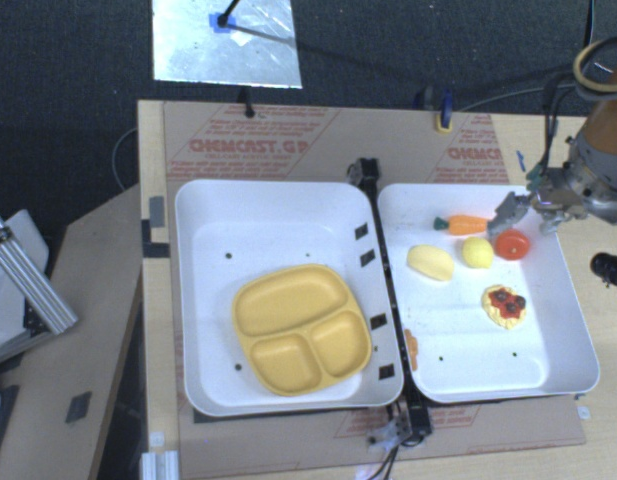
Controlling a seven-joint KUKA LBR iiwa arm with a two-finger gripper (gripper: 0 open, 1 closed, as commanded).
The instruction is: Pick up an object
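Camera view: board (250, 146) reads "CHEMCAST GP", seemingly; gripper (521, 211) near tomato (512, 244).

tray (302, 327) in left bin (218, 208), toys in right bin (548, 368)

Smooth, faintly glossy white plastic in both bins (288, 203), matt yellow plastic in the divided tray (302, 326), shiny toy-food plastic in the tomato (512, 244) and lemon (477, 253), crinkled reflective foil on the sheet (226, 28), printed cardboard (250, 138) beneath.
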